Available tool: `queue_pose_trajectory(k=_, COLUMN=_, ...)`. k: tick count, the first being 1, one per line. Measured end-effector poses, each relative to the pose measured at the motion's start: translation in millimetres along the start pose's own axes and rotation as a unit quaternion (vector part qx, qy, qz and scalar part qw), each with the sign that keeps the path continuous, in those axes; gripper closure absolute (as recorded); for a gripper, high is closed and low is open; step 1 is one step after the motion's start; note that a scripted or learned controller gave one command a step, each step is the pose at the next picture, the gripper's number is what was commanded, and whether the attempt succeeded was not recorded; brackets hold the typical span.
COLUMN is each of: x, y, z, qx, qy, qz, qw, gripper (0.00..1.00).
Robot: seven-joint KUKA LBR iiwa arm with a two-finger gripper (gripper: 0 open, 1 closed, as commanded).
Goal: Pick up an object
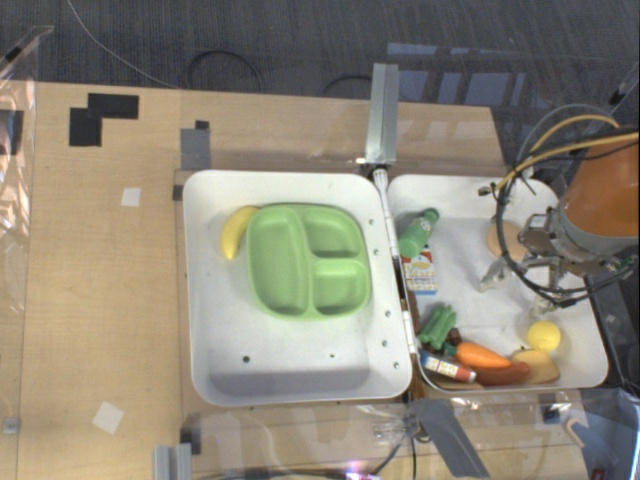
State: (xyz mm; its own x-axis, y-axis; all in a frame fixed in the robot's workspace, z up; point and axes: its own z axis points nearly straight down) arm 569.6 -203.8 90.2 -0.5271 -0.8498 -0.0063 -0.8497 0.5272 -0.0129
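Hanging over the right bin [470, 193], the gripper [553, 268] sits at that bin's right side; whether its fingers are apart or together cannot be told. Just below it in the bin lies a yellow ball [544, 337]. Along the bin's near edge lie a carrot [482, 355], a marker [448, 369] and a green leafy toy [437, 324]. A green bottle [416, 234] lies against the bin's left wall. Beyond that wall, the left bin [215, 348] holds a green divided plate [306, 261] and a banana [235, 230].

You've got a wooden bench [100, 298] with black tape patches [100, 118] up in its top-left corner, plus a thin cable [110, 53] snaking over the grey carpet [300, 18] behind.
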Motion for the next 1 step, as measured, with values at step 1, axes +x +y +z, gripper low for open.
queue_pose_trajectory(k=1, x=-106.5, y=-13.4, z=0.0, qx=0.003, qy=0.003, qz=0.008, qw=1.0000, gripper=0.00)
